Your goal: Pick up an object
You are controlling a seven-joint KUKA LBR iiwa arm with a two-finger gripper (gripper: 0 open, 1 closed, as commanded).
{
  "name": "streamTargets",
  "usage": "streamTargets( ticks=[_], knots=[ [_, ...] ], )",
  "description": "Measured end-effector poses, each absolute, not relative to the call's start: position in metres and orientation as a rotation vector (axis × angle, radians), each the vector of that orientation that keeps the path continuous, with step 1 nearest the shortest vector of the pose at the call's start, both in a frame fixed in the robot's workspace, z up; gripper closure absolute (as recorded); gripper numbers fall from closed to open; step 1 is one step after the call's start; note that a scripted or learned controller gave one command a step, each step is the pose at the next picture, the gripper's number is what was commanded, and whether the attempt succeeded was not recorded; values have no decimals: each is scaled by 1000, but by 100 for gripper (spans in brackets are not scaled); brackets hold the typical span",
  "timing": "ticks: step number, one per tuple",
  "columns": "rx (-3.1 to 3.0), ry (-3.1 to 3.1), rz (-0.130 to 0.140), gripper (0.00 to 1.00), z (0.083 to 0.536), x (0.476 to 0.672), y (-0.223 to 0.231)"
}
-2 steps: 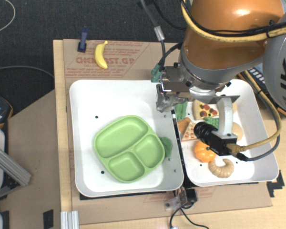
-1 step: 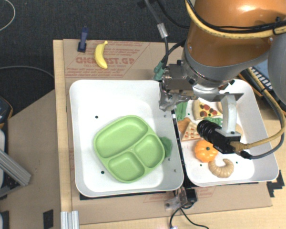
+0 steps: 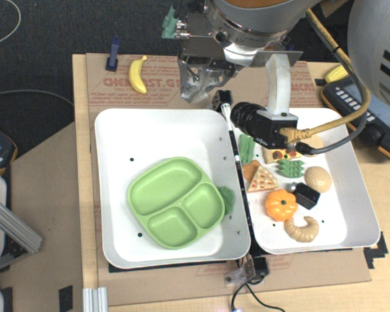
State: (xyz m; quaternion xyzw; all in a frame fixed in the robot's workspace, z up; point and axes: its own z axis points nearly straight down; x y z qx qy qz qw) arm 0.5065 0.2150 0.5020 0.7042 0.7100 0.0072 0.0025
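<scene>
Left bin point(image 3: 110, 174) holds green divided tray point(image 3: 175, 202); right bin point(image 3: 357, 194) holds pumpkin point(image 3: 281, 204), pizza slice point(image 3: 262, 180), croissant point(image 3: 301, 228) and other toy food; gripper point(image 3: 196, 86) beyond far rims, grip state unclear.

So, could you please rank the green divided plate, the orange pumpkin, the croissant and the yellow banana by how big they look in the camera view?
1. Green divided plate, by far the largest.
2. Croissant, pumpkin and banana look too similar in size to rank; the banana also lies farther from the camera, outside the bins.
</scene>
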Motion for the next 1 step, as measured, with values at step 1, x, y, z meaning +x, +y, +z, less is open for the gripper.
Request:
streamTargets(
  ticks=[1],
  knots=[
    [2225, 2222, -11, 100, 442, 479, 194]
  ],
)
